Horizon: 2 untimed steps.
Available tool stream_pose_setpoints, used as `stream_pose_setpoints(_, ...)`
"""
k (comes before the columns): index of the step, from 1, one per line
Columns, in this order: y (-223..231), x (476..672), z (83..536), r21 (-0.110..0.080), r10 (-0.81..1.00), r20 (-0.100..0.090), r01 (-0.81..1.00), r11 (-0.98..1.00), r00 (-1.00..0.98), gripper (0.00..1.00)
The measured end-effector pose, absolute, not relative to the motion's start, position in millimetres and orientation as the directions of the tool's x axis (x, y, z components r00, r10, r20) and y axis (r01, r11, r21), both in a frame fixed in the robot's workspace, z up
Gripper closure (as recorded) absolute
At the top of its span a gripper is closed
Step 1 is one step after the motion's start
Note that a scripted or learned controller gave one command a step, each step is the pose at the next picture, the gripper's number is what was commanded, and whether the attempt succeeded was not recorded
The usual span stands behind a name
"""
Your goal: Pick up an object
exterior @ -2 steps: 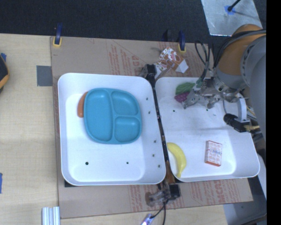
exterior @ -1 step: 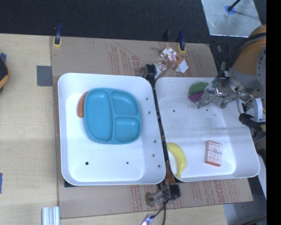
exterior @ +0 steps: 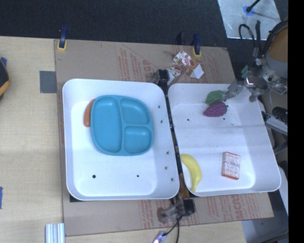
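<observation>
Bench (exterior: 25, 151): light wood under brown cardboard (exterior: 116, 59); dark floor beyond. Purple grape bunch (exterior: 215, 109), green-leafed, lies in right bin (exterior: 253, 151). Gripper (exterior: 236, 89): jaw state indeterminable.

No writing here can be made out letter by letter. The brown cardboard sheet (exterior: 142, 59) under the bins carries faded red printing along its edges and across its corners, too faint and small to read. The small orange box (exterior: 231, 165) in the right bin (exterior: 253, 135) has a pale label with marks too fine to tell. A crumpled red and white wrapper (exterior: 185, 65) on the cardboard behind the bins shows a pattern, but no legible words.
</observation>
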State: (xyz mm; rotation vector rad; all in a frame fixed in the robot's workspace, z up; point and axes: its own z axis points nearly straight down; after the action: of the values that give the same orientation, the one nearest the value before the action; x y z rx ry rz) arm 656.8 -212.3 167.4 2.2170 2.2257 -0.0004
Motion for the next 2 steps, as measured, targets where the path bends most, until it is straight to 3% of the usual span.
stream_pose_setpoints(1, -166.5, 652.2, 128.1, -0.004, 1.0, 0.0, 1.0, 0.006, -0.006, 0.0)
stream_pose_setpoints(2, -177.4, 655.9, 91.6, -0.005, 1.0, 0.0, 1.0, 0.005, -0.005, 0.0)
